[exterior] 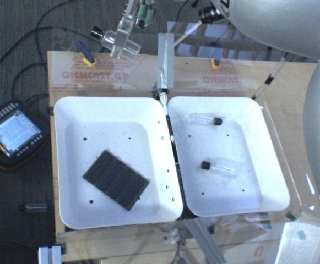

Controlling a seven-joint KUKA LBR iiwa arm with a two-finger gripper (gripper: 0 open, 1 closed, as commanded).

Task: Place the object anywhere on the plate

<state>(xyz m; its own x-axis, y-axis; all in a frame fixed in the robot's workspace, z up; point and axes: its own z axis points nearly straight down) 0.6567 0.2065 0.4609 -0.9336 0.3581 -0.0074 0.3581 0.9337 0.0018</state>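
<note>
Two shallow white bins sit side by side on a pale bench, seen from above at a slant. The left bin (66, 147) holds a dark, ribbed rectangular plate (116, 180), lying flat and turned at an angle in the bin's lower middle. The right bin (270, 164) holds two clear vials with black caps: one vial (205, 119) lies near the upper edge, its cap pointing right, and a second vial (219, 166) lies near the centre, its cap pointing left. The two are apart from each other and from the plate.

At the top of the frame, above the left bin's far edge, the gripper (125, 34) hangs over the bench with a clear vial (122, 40) seen at its tip; whether the fingers are clamped on it cannot be told. The grey arm (275, 10) fills the upper right corner. A handheld control pendant (11, 133) rests on the dark floor at the left of the frame.
</note>
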